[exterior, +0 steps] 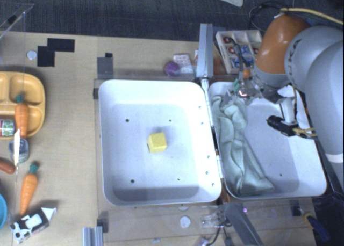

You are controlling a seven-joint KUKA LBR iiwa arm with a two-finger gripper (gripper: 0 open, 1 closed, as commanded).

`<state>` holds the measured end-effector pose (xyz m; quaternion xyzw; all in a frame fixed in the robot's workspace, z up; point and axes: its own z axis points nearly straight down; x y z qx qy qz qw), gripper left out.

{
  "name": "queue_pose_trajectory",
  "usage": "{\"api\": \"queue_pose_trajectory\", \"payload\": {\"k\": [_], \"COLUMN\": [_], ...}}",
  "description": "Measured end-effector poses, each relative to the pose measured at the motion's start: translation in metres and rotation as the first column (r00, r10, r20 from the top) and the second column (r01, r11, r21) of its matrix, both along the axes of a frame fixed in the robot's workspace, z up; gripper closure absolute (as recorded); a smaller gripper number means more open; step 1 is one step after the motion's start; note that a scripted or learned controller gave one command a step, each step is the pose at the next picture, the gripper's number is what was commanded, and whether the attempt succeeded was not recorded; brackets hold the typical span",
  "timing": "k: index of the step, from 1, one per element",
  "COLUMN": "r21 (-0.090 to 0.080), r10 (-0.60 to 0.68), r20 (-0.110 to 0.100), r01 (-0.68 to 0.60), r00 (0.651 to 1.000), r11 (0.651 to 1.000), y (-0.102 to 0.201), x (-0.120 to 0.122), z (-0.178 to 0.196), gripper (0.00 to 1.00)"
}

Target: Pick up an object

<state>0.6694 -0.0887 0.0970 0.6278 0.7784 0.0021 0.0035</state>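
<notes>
A small yellow block (157, 142) lies near the middle of the left bin (129, 178). A crumpled pale grey-green cloth (236, 143) runs along the left side of the right bin (293, 159), from its back corner to its front wall. My gripper (241, 91) is low over the back left corner of the right bin, right at the cloth's upper end. The grey arm with its orange band (279, 43) reaches in from the right. The wrist and the cloth's folds hide the gripper's tip.
A metal divider (204, 51) stands behind the gap between the bins. A purple object (172, 68) and a printed box (236, 49) lie behind the bins. A yellow tray (29, 92), toy carrots (28, 186) and other toys sit on the bench at far left.
</notes>
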Motion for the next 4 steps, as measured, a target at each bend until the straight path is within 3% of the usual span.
{"api": "queue_pose_trajectory", "payload": {"k": [1, 2, 3, 4], "r21": [-0.001, 0.0, -0.005, -0.003], "r10": [0.052, 0.149, 0.152, 0.148], "r20": [0.004, -0.014, 0.007, 0.005], "r01": [-0.052, -0.149, -0.152, -0.148], "r00": [0.999, 0.989, 0.988, 0.989], "r11": [0.999, 0.989, 0.988, 0.989], "y": [-0.014, -0.008, -0.006, -0.002], "x": [-0.037, -0.001, 0.004, 0.002], "z": [-0.008, -0.008, 0.006, 0.162], "gripper": [0.0, 0.0, 1.0, 1.0]}}
